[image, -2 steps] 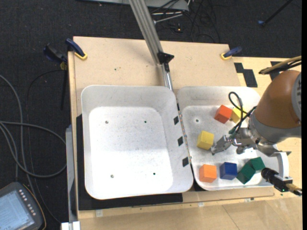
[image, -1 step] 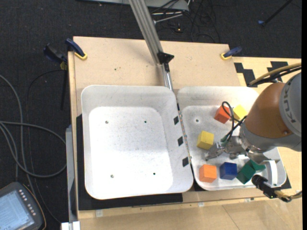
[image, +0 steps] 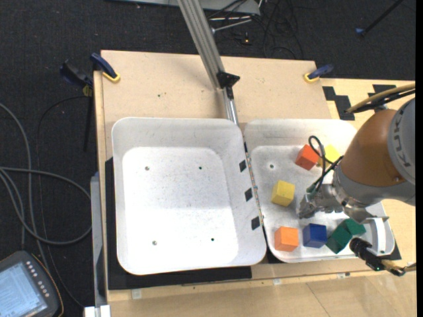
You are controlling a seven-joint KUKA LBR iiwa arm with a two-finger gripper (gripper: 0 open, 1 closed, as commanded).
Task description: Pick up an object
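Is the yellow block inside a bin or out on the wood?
Inside. The yellow block sits on the floor of the right bin, within its white rim, left of the gripper.

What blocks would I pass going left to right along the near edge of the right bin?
Orange block → blue block → green block.

1. We log the yellow cube near the middle of the right bin, lying flat and apart from its neighbours.
2. Orange cube sits by the front rim.
3. Blue cube lies just right of it.
4. Green block lies tilted beside the blue.
5. Second orange block lies tilted toward the back.
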